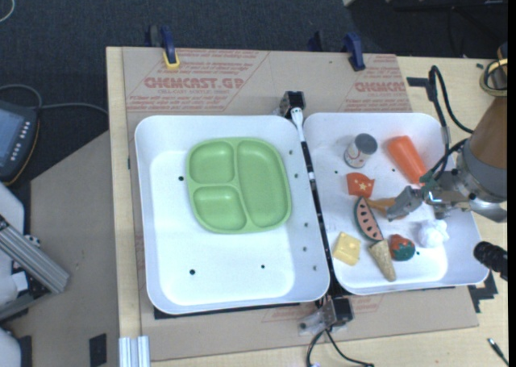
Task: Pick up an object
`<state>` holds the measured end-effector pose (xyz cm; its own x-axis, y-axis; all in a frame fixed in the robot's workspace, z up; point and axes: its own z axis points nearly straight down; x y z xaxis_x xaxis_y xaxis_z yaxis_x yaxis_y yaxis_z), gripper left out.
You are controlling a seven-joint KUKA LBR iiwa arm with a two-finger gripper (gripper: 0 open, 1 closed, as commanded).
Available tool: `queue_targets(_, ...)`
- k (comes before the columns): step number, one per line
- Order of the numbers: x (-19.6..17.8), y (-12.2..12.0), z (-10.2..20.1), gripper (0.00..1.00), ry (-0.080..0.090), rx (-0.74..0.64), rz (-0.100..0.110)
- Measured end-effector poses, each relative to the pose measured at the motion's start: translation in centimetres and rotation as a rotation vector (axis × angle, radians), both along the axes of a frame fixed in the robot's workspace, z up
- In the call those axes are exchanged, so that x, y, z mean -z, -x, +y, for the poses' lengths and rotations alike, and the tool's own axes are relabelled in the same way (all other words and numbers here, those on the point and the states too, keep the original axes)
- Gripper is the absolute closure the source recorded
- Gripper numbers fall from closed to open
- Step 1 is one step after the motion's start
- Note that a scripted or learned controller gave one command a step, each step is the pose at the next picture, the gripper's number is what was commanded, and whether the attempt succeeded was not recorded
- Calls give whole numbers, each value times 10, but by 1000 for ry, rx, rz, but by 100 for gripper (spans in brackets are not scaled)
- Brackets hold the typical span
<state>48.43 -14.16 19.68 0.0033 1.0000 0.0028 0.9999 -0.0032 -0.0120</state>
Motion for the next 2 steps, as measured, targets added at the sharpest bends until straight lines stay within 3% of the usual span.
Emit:
queue_targets(1, -5, -3, 0, 0, 2, -3, -11)
queue_targets(2, 41, 6, 2, 0, 0, -3, -6)
